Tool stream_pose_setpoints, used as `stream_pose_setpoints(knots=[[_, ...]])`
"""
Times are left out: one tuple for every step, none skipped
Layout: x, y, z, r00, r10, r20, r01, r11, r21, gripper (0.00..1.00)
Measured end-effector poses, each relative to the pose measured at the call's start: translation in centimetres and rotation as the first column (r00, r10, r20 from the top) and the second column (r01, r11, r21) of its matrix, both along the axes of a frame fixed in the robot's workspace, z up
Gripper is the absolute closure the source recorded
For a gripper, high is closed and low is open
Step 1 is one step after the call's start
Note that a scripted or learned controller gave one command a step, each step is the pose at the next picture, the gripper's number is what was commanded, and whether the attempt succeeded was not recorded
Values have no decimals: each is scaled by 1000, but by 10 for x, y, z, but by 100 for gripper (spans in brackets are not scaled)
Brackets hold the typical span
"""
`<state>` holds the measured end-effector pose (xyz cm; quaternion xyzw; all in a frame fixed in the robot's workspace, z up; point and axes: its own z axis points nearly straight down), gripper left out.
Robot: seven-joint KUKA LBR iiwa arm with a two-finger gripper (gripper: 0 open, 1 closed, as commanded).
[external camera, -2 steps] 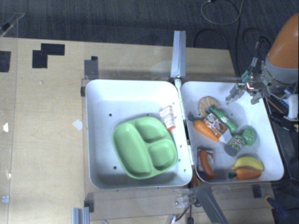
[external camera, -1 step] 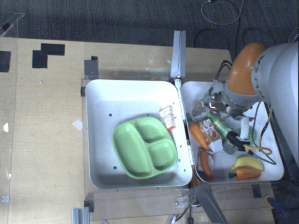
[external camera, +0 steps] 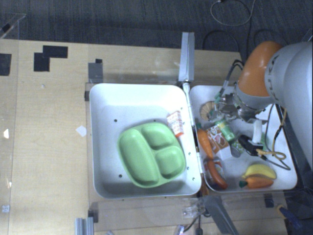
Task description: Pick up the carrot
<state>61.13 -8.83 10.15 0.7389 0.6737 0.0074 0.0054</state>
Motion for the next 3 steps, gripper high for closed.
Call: stream_pose_setpoints(knots=[[49, 35, 86, 995, -95, -12, 95, 995, -2, 100], [49, 35, 85, 995, -95, -12, 95, 996, -2, 0], [-4, 100, 84, 986, 164, -14, -164, 987, -2, 0]])
